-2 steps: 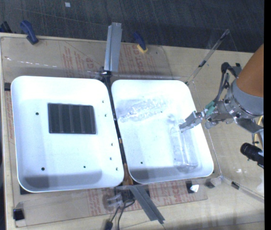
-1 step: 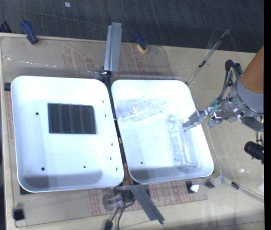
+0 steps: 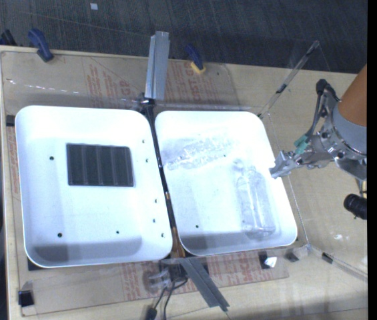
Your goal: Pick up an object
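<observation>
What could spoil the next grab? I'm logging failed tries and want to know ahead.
The gripper sits at the right bin's rim, so coming down it may hit the wall. The clear bottle and clear wrapper barely stand out from the white floor, so a grab may miss or slip.

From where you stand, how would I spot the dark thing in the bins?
Look at the left shallow white bin. On its floor, toward the far side, lies a flat dark grey rectangular panel with vertical ribs. The clear plastic bottle and crinkled clear wrapper lie in the other bin.

Grey arm (image 3: 349, 122) – orange band above wrist – metallic tool (image 3: 283, 167), teal accent.
</observation>
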Action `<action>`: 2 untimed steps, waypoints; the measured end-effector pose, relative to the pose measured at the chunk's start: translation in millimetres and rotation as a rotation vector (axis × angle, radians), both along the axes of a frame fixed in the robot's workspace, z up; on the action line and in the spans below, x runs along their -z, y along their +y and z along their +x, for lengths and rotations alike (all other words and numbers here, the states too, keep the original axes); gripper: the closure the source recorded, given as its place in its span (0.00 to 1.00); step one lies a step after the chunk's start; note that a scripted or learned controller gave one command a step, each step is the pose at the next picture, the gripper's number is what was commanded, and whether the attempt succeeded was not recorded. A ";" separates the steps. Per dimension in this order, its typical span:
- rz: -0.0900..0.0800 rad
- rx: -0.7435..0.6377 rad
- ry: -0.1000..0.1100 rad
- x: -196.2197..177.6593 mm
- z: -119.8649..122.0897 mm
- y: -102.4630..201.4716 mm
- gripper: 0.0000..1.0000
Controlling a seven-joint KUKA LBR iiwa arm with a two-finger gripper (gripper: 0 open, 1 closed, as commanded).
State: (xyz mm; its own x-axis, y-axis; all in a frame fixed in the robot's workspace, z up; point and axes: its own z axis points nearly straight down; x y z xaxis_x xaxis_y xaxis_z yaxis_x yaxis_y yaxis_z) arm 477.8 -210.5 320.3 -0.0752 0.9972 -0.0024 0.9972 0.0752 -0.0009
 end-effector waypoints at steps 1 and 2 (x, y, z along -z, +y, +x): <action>0.001 0.298 -0.004 -47.7 0.6 68.4 1.00; 0.002 0.544 -0.005 -77.8 0.4 144.9 1.00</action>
State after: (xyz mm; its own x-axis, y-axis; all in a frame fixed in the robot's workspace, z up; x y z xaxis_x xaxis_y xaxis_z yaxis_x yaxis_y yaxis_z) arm 478.2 -65.6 398.1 0.4520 0.8920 0.0004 0.8920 -0.4520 0.0040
